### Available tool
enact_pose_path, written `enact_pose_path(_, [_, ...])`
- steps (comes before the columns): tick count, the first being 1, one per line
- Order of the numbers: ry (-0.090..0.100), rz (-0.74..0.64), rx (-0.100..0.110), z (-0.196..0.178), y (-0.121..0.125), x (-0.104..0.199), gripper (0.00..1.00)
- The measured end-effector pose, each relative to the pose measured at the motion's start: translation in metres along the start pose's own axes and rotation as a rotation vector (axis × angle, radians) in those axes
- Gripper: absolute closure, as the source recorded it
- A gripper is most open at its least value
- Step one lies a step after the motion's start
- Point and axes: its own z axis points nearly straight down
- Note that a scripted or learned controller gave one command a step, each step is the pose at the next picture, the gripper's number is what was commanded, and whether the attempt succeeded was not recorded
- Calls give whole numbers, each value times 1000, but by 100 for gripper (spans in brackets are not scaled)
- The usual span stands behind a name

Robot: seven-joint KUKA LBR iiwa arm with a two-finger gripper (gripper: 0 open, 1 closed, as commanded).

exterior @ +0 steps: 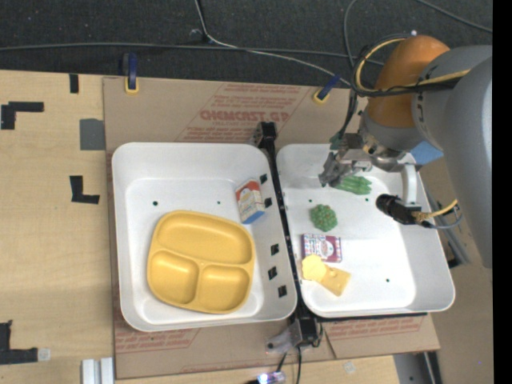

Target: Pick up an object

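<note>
My gripper [334, 174] hangs over the far part of the right bin [400, 294], its dark fingers pointing down and left. Just to its right a light green object [355, 185] lies on the bin floor, touching or nearly touching the fingers. A dark green bumpy lump [323, 216] sits a little nearer the camera. Below that lie a purple and white packet [322, 247] and a yellow cheese wedge [328, 277]. I see nothing between the fingers.
The left bin [132, 166] holds a yellow divided plate [200, 261] and a small red, white and blue carton [250, 201] near its right wall. A black divider strip [274, 206] runs between the bins. Cables cross the dark backdrop above.
</note>
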Motion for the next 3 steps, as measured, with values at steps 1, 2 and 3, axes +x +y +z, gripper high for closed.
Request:
enact_pose_path(1, [0,0,0,-43,2,-3,100])
enact_pose_path(2, [0,-1,-1,-89,2,5,100])
enact_pose_path(3, [1,-4,5,-79,-1,60,100])
